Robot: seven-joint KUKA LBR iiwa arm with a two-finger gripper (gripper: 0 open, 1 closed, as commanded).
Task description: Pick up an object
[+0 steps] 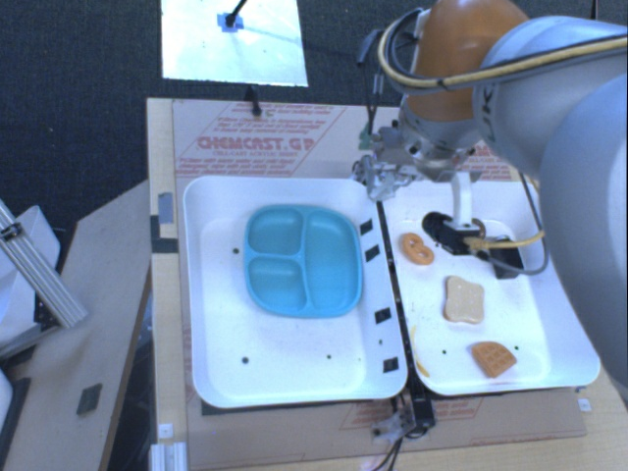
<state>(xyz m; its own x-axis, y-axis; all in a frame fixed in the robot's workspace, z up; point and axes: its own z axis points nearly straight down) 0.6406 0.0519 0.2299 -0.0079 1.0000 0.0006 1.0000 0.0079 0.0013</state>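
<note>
Three toy foods lie in the right white bin (554, 346): an orange pretzel (416, 248) near its left wall, a pale slice of toast (463, 300) in the middle, and a brown cracker-like piece (493, 358) near the front. A blue divided plate (299, 261) lies flat in the left bin (211, 361). My gripper (376, 178) hangs over the far end of the divider between the two bins, above and to the left of the pretzel. Nothing can be seen held in it.
The bins rest on a cardboard sheet (265, 135) on the bench. A shiny square panel (234, 27) lies behind them at the top. An aluminium rail (39, 278) sticks out at the left edge. The arm's large grey body (559, 116) overhangs the right bin's far side.
</note>
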